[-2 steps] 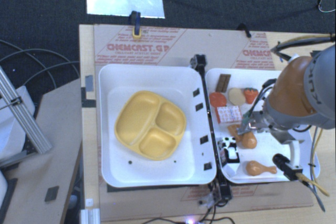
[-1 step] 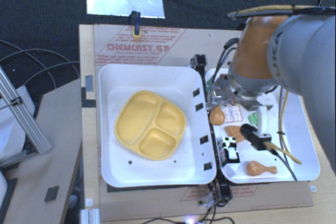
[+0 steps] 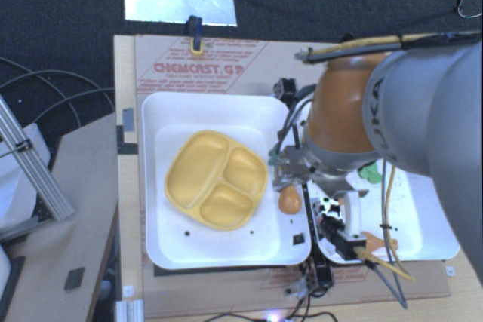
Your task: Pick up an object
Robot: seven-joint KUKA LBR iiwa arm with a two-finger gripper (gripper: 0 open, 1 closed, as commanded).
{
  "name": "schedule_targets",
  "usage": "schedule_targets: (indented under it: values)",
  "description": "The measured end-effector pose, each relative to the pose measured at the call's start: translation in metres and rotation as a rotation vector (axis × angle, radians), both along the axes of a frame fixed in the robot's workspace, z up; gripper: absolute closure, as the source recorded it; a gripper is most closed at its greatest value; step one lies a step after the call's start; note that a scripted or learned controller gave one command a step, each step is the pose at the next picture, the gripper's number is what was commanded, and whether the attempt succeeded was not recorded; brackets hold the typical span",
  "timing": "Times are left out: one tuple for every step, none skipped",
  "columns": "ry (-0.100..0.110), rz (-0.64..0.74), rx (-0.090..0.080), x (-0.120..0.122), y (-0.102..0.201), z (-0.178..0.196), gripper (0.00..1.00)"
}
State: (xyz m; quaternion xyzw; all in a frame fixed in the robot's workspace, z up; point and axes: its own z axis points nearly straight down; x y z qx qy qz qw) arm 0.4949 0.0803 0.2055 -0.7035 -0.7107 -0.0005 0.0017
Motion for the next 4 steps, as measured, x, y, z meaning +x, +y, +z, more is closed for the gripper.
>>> schedule_targets:
  values:
    - [-0.010, -0.007, -0.004, 0.096, -0.029, -0.022, 1.00]
    - [-0.006, -0.006, -0.003, 0.081, -0.044, 0.077, 1.00]
    - [0.004, -0.012, -0.003, 0.022, -0.077, -0.007, 1.00]
    - [-0.011, -0.011, -0.005, 0.019, -0.119, 0.090, 1.00]
